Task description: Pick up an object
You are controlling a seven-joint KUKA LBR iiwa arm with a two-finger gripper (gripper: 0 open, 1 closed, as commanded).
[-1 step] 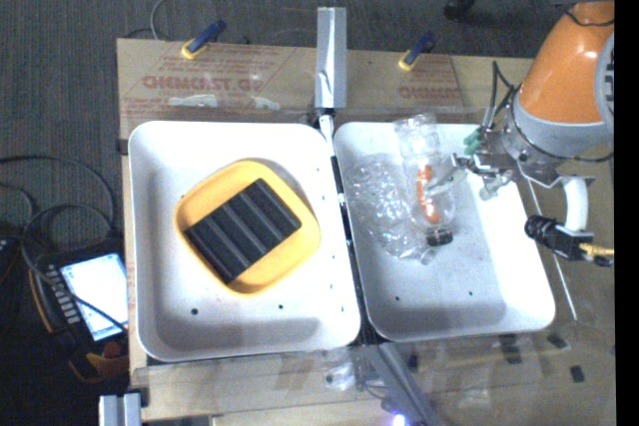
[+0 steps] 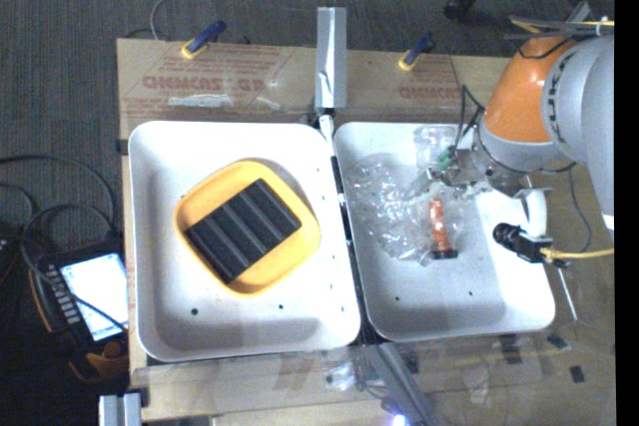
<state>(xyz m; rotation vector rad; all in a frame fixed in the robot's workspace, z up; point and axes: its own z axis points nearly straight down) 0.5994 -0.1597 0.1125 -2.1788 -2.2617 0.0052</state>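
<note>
Pincer (image 2: 451, 177) hangs above upright-lying orange tube (image 2: 439, 226), long axis near-far.

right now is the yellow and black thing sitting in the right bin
No, the yellow and black object lies in the left bin, while the right bin holds crumpled clear plastic.

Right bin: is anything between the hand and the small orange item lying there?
The orange item lies in the right bin, apparently inside crinkled clear plastic wrap that spreads to its left. The hand sits just above it at the bin's upper part. Only that wrap seems to be in the way; nothing solid stands between them.
</note>
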